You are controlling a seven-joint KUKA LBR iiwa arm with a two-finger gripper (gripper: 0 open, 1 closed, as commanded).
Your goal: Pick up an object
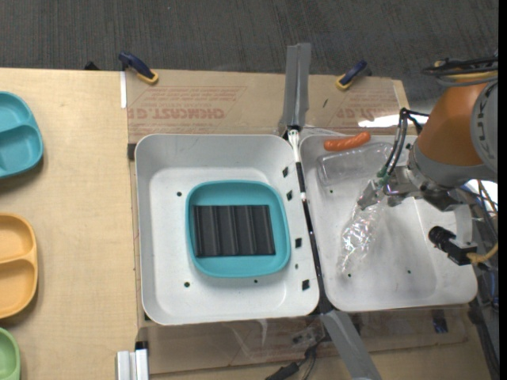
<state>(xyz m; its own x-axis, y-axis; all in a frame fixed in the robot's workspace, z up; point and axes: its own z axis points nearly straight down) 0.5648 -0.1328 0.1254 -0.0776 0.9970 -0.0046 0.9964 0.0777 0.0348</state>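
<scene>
Arm [459,129] comes in from the right edge of the counter [71,291], orange band up top, grey wrist angled down and left into the right bin [444,287]. Gripper [386,187] sits over the middle of that bin, a bit toward its back wall.

Fingers: can't tell how far apart they are. They're dark and small against the clutter of cables and the wrist housing. The tip is right at the upper end of a crumpled clear plastic bag [358,240], looks like touching, but I can't see plastic actually between the fingers, so not calling it a grasp.

The bag runs as a long strip from the gripper down and left toward the bin's front-left area, lower end lying on the bin floor. Top end looks slightly bunched at the tip.

Also in the right bin: an orange carrot-like piece [348,142] against the back wall near the back-left corner, well apart from the gripper. A flat clear sheet [348,165] lies just in front of it.

Left bin [158,236] holds a teal tray [238,229] with a dark ribbed insert [234,230], centred.

At the left edge of the counter: a teal divided plate [17,137], an orange one [16,264] and a green one [6,356] at the front-left corner.
</scene>
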